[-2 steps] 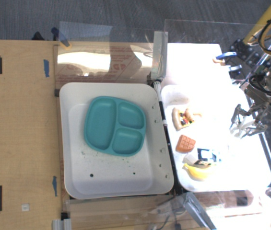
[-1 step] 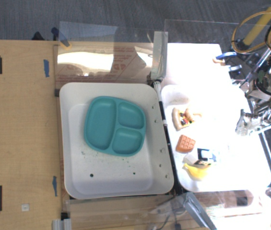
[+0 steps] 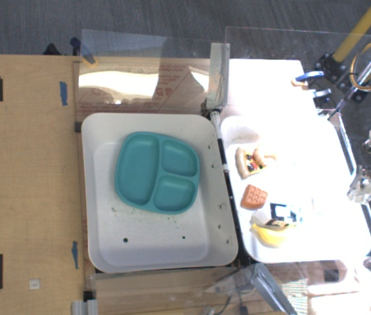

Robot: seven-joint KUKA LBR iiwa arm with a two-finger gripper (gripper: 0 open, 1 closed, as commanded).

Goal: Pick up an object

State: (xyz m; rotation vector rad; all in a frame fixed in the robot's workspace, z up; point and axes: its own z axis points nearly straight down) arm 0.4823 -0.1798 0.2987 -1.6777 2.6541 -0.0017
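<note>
bench with two white bins, small items lying in the right one

a brown board-covered bench (image 3: 27, 176) fills the 9 o'clock side of the view, with grey floor at 12 o'clock. the left bin (image 3: 100, 241) sits near the centre and holds a teal divided plate (image 3: 157, 172), its two smaller compartments on the 3 o'clock side and its one long compartment on the 9 o'clock side. the right bin (image 3: 329, 235) lies just beside it at 3 o'clock, washed out by glare.

the things to pick all lie in the right bin, toward its 9 o'clock wall. a cream and red toy food piece (image 3: 253, 162) is nearest 12 o'clock; its long axis runs roughly from 9 to 3 o'clock, with a thin end pointing toward 3. at its 6 o'clock lies an orange waffle piece (image 3: 255, 196), squarish and turned so one corner points to about 1 o'clock. further toward 5 o'clock is a blue and white item (image 3: 282, 212), too bleached to read its shape. touching it at 7 o'clock is a yellow banana-like piece (image 3: 268, 234), long axis about 10 to 4 o'clock.

a yellow pole (image 3: 364, 22) and dark cables stand at 2 o'clock, outside the bins.

the gripper's opening: cannot tell
</note>
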